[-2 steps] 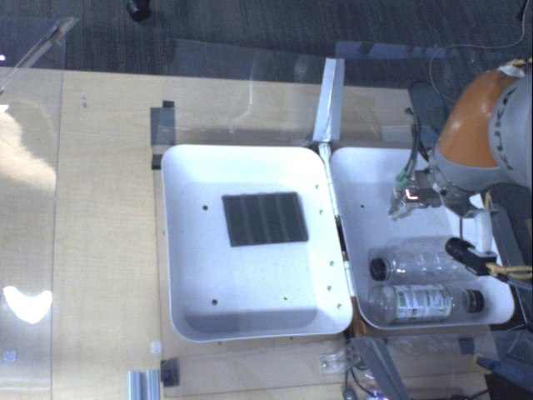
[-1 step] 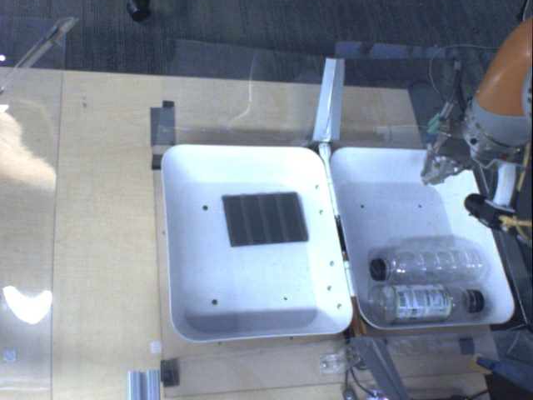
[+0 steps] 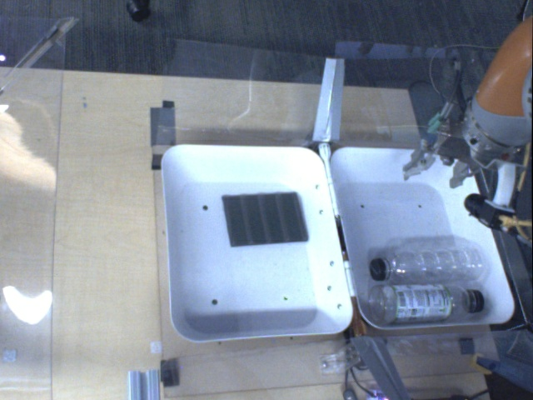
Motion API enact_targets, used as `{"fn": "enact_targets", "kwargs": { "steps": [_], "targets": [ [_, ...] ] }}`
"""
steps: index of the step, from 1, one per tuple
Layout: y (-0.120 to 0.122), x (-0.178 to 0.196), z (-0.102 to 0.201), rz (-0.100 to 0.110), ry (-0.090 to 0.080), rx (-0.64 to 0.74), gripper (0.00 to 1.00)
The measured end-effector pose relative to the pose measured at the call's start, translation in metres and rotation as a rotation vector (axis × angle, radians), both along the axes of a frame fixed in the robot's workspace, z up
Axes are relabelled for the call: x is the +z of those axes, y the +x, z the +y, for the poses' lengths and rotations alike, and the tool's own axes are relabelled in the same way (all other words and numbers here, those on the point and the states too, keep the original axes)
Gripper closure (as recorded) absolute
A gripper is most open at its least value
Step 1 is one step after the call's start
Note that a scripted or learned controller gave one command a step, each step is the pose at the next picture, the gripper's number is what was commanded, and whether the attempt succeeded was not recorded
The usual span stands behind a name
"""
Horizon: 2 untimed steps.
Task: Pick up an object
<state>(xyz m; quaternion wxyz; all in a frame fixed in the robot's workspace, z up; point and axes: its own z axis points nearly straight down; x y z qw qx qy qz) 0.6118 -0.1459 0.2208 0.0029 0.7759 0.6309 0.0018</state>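
Two clear plastic bottles lie side by side at the near end of the right bin (image 3: pixel 366 198). The upper bottle (image 3: pixel 429 262) points its black cap left. The lower bottle (image 3: pixel 420 302) carries a label and has its black cap at the right. A dark ribbed rectangular pad (image 3: pixel 265 218) lies flat in the middle of the left bin (image 3: pixel 191 257). My gripper (image 3: pixel 435 167) hangs over the far right part of the right bin, above and apart from the bottles, its two fingers spread open with nothing between them.
A metal divider post (image 3: pixel 326 107) rises at the far end between the bins. Cables and arm hardware (image 3: pixel 495 211) crowd the right bin's right rim. A clear screen edges the bench at left.
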Motion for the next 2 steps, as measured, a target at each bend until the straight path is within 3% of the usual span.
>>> {"fn": "enact_targets", "kwargs": {
  "steps": [1,2],
  "targets": [
    [-0.039,-0.115,-0.050,0.005,0.002,-0.003,0.00],
    [-0.095,-0.130,0.052,-0.013,0.002,0.090,0.00]
  ]
}}
